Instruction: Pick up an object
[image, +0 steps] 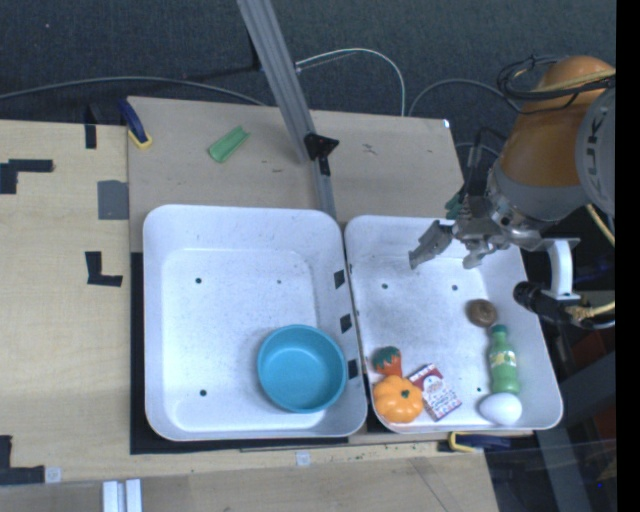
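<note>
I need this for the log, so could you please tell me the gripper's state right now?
Gripper: open, holding nothing, above the upper part of the right bin.

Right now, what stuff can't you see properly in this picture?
- Hand, camera view: blurry, so its finger spacing can't be read.
- Small carton: print too small to read.
- Carrot toy: the orange pumpkin covers its lower end.
- Arm: cut off by the picture's edge.
</note>
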